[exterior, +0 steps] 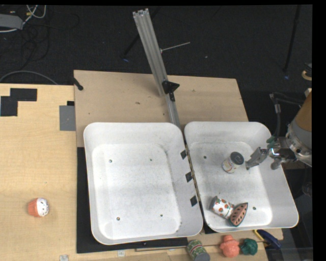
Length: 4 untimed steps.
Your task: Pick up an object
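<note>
Grey tool [266, 156] hovers beside the small jar [234, 162] in the right bin [275, 214], grip unreadable, approach under way; next, descend squarely over it

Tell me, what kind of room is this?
Probably a robot lab. A robot arm reaches over two white bins on a wooden bench, with cables on the dark floor and small toys to practise picking up.

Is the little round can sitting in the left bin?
No, the can sits in the right bin, beside the gripper.
</note>
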Each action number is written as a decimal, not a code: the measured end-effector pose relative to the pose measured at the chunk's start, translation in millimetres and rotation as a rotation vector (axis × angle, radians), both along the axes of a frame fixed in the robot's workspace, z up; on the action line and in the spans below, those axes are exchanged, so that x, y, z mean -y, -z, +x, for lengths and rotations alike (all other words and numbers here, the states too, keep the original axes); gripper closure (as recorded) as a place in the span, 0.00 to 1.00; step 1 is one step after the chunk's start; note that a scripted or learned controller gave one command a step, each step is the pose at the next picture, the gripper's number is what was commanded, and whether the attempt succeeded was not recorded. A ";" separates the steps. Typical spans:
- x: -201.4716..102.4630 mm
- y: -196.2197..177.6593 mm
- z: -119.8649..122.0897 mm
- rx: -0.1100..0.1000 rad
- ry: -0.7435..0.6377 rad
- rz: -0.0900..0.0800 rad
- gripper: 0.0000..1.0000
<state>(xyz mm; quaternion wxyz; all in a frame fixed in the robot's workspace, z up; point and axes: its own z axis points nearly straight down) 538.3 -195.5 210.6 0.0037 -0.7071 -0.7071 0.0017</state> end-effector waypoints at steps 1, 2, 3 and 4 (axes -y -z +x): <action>0.4 -2.7 0.9 0.005 0.000 -0.001 0.00; -2.6 60.8 3.9 0.000 0.000 0.000 0.00; -4.1 114.7 2.2 -0.001 0.001 0.000 0.00; -2.5 101.8 3.2 0.004 0.005 -0.001 1.00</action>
